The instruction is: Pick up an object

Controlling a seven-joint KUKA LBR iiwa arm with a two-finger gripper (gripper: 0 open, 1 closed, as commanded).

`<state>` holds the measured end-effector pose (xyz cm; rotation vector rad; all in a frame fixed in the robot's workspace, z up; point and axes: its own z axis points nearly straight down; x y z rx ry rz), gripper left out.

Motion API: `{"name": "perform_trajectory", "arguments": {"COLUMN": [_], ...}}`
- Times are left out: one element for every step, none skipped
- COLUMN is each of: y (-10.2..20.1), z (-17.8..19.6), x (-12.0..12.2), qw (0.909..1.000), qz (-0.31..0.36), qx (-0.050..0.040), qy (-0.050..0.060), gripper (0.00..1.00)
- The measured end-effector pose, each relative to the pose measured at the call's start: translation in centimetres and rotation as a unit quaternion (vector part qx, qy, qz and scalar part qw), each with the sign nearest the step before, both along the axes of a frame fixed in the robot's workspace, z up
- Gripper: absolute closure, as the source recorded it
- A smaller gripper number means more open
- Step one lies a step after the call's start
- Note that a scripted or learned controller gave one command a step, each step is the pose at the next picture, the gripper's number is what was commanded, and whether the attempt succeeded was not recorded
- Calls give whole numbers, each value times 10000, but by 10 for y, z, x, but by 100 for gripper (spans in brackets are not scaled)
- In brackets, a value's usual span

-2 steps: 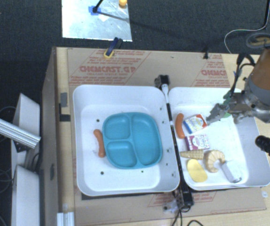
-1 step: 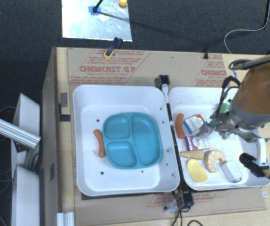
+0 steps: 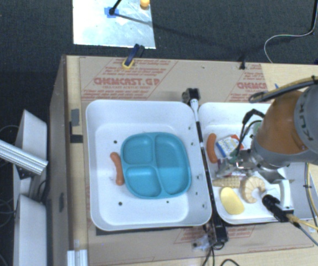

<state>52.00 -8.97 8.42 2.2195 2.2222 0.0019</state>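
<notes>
My claw (image 3: 232, 164), its opening hidden from view so I cannot tell its state, hangs low in the right bin (image 3: 225, 113) over crowded corn (image 3: 229, 180), croissant (image 3: 252, 188) and lemon (image 3: 232, 200), so I risk closing between pieces and lifting nothing.

**Arm appearance, camera view**

Arm (image 3: 314, 121): fat grey cylindrical link, smooth matte finish. Broad orange band (image 3: 278, 126) wraps the segment above the wrist. Thin black cable (image 3: 249, 118) loops off the band's left side. Tool (image 3: 232, 164): small, dark metal, detail too fine to resolve.
</notes>
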Motion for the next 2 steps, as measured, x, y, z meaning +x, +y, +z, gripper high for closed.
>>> {"name": "perform_trajectory", "arguments": {"y": [-5,-20], "z": [1,1], "x": [71,147], "qw": [10000,10000], "qz": [7,16], "qx": [-3,-6], "qy": [-10,-12], "gripper": [0,0]}}
